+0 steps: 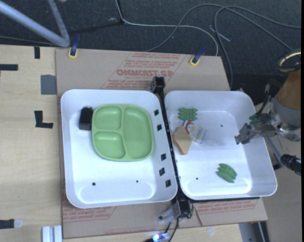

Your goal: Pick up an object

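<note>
My gripper (246,133) hangs over the right edge of the right bin (253,185), with nothing visibly between its fingers. Inside that bin lie a green leafy item (187,114) near the top left, a tan wedge (182,142) with a small pale packet (196,133) beside it, and a green pod-like item (226,173) toward the lower right. The pod is the nearest object, below and left of the gripper. The left bin (71,180) holds a green divided plate (123,132) and a small black block (85,118) at the plate's left.
A black divider with clips (164,135) runs between the two bins. Cables (202,19) trail across the dark floor behind the bench. The arm's grey and orange wrist (288,97) stands just right of the right bin.
</note>
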